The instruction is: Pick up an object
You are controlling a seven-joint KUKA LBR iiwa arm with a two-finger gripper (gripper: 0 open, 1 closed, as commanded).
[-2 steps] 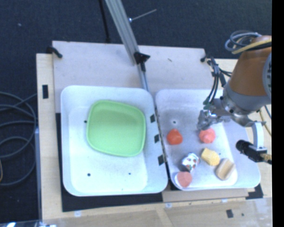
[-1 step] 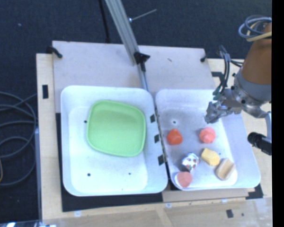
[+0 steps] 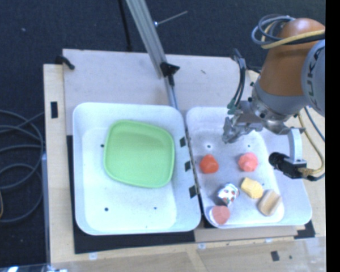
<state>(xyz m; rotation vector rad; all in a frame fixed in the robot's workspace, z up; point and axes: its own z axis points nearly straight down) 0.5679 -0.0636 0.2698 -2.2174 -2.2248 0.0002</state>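
Over the right bin, at its upper inner part, the gripper hangs with its metal fingers pointing down and to the left; they blur into one dark grey cluster, so whether they are spread or closed cannot be told, and nothing shows between them. Much of the wrist is covered by the arm's glossy orange and grey shell, and the arm itself is cut off at the frame's right side. Below the gripper, apart from it, a small rounded orange-red piece lies on the bin floor, and a pinkish-red ball-like piece sits below and slightly right. Farther below lie a speckled white, red and dark lump too small to identify, a yellow blocky piece, a tan oblong piece and a flat pink disc at the bin's lower edge. Well to the gripper's left, the left bin holds a smooth, pale green, rounded-square plate.
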